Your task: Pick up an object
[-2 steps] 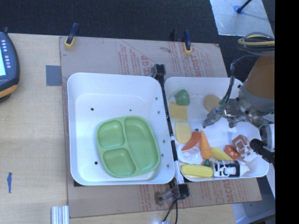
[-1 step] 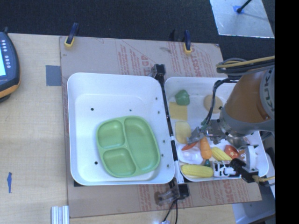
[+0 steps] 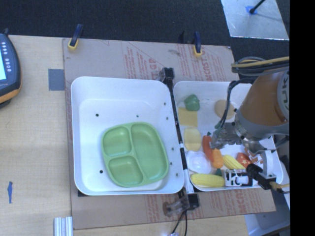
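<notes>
From the overhead camera, the gripper (image 3: 220, 140) hangs low in the right bin (image 3: 206, 86) — whether it is apart or closed cannot be told. Just beside it, on its left, lies a red pepper (image 3: 207, 147); an orange carrot (image 3: 217, 158) and yellow corn (image 3: 206, 180) sit below. The left bin (image 3: 88, 90) holds a green divided plate (image 3: 134, 154).

A green tray (image 3: 134, 154) lies in the left bin (image 3: 86, 95). The arm (image 3: 263, 107) hangs over toy food (image 3: 206, 180) in the right bin (image 3: 206, 87).
</notes>
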